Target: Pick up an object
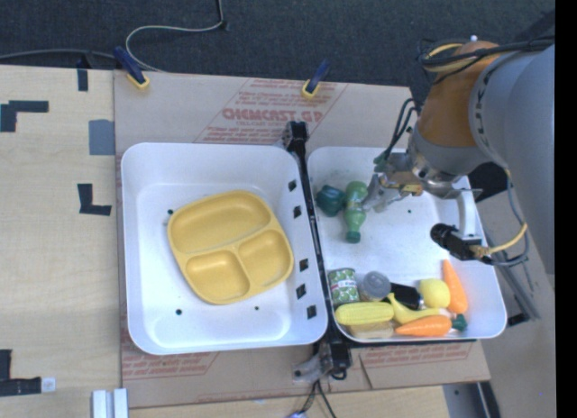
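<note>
The right bin [406, 236] holds several toy items. A green bottle [354, 212] lies near its far left side, next to a small teal object [330, 199]. My gripper [379, 191] hangs low over the bin, just right of the bottle's upper end and very close to it. The arm's orange band [448, 105] rises behind it at the upper right. Nothing visibly sits in the gripper.
Along the right bin's near edge lie a green can [343, 286], a grey round piece [375, 282], corn [364, 315], a lemon [435, 293] and two carrots [454, 286]. The left bin [144, 254] holds a yellow divided plate [230, 245]. A black hinge strip [306, 227] separates the bins.
</note>
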You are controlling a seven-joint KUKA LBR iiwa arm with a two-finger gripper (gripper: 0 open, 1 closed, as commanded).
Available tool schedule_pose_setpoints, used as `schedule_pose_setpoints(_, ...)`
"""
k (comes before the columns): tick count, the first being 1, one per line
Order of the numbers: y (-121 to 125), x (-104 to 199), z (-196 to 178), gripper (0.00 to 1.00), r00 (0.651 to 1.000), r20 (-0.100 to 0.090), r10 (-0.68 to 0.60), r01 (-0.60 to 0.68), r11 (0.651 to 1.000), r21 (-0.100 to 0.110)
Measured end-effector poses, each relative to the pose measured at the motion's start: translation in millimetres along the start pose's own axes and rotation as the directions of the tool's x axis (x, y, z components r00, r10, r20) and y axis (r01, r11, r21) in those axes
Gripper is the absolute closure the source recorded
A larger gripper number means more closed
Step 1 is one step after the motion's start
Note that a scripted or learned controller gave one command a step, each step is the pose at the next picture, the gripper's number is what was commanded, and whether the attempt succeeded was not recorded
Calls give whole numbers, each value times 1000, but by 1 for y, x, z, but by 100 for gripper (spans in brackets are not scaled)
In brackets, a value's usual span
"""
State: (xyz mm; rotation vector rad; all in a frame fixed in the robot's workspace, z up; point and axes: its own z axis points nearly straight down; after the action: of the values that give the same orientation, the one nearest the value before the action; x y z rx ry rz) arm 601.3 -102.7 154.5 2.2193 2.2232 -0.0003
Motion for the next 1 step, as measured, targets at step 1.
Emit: schedule_pose_setpoints(1, 0, 0, 0, 0, 1000, 0, 0, 0, 1000, 1)
